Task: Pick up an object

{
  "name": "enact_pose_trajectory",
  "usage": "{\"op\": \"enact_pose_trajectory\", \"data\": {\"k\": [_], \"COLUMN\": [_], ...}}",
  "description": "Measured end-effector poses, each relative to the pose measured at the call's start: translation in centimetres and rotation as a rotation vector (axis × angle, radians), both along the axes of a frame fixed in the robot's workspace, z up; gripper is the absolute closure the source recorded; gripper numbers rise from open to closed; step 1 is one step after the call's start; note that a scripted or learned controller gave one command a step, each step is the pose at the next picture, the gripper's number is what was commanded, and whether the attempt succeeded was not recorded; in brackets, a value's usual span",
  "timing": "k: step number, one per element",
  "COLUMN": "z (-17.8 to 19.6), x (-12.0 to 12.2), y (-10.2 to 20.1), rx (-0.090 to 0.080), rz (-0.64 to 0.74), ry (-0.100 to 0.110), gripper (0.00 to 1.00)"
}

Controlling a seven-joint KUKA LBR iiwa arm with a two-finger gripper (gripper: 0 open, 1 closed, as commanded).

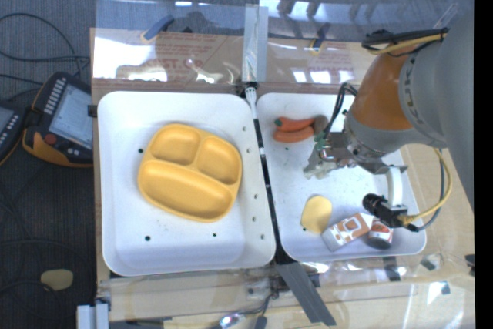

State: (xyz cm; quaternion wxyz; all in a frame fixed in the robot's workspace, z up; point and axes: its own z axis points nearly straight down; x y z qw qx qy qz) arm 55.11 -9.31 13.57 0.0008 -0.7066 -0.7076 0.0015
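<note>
Glossy yellow divided tray [190, 172], smooth white bins [115, 243]

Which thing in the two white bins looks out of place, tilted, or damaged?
Nothing looks spilled or damaged. The yellow divided tray lies askew in the left bin, turned against the bin's edges. In the right bin, the small carton lies tilted near the front edge, beside a yellow piece. The gripper is low over the bin floor.

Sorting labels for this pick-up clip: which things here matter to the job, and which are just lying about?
Job:
hand
orange hot dog toy
yellow chip-like piece
small carton

Lying about:
yellow divided plate
handheld controller
</note>
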Motion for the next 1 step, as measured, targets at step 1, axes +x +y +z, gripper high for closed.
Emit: {"op": "enact_pose_trajectory", "data": {"k": [1], "z": [-0.01], "x": [-0.01], "y": [0.00], "rx": [0.000], "rz": [0.000], "ry": [0.000], "gripper": [0.00]}}
